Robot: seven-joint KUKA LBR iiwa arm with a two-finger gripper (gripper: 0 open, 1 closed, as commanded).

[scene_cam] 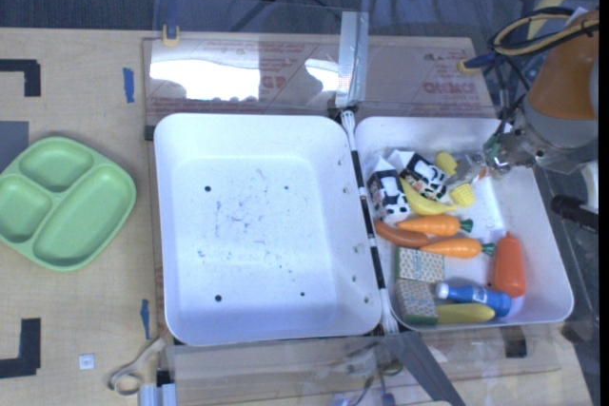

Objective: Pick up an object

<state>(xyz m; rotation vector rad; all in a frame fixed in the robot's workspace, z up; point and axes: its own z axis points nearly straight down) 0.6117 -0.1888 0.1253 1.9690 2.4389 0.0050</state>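
We cannot tell our gripper's [495, 157] state. Just beside it lies the corn cob [462, 195], light, stiff, slightly slick; we would pinch across its middle.

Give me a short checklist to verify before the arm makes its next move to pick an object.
1. Objects present in right bin: ok, several lie there.
2. Arm position: not ok, it sits at the bin's far right corner, not over the pile.
3. Isolated target: ok, the orange carrot-like toy lies apart from the others.
4. Central pile: not ok, two carrots touch neighbours.
5. Gripper opening: cannot tell.
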